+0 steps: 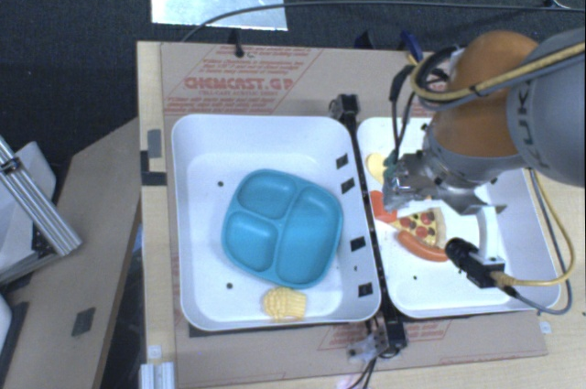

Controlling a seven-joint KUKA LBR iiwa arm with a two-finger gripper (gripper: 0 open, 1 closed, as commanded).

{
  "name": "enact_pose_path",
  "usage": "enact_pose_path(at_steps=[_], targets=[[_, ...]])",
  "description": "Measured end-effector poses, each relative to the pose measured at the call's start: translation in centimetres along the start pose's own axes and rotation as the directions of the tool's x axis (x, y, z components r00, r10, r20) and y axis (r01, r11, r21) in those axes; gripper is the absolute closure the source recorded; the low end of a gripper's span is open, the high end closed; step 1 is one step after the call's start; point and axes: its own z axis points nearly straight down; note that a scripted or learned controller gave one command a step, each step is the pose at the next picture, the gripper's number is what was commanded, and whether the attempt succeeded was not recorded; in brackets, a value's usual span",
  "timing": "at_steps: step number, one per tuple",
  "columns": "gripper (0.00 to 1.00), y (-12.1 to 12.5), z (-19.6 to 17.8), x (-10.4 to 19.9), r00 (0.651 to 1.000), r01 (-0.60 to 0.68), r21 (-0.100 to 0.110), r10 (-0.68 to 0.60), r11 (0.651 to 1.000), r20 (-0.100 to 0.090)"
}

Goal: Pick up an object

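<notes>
My gripper (398, 186) hangs low over the left part of the right bin (522, 291), below the orange-banded wrist. Just under it lies a red piece (382, 210), partly hidden by the gripper. A toy pizza slice (424, 230) lies beside it to the right. A small yellow object (375, 165) sits just above the gripper, near the bin's left wall. In the left bin (196, 195) a blue divided plate (282, 227) lies in the middle, with a yellow corn cob (285, 303) at the front edge.
A black divider with clips (359, 195) runs between the two bins. A black cable connector (474, 264) hangs from the arm over the right bin's front. An aluminium frame (37, 204) stands at the far left, off the bench.
</notes>
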Motion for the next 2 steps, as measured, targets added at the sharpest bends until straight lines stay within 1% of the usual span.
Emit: enact_pose_path(at_steps=[1, 2], targets=[[1.00, -0.4, -1.1, 5.7, 1.000, 0.002, -0.002, -0.002, 1.000, 0.000], [1.00, -0.8, -1.4, 10.5, 1.000, 0.001, 0.000, -0.001, 1.000, 0.000]])
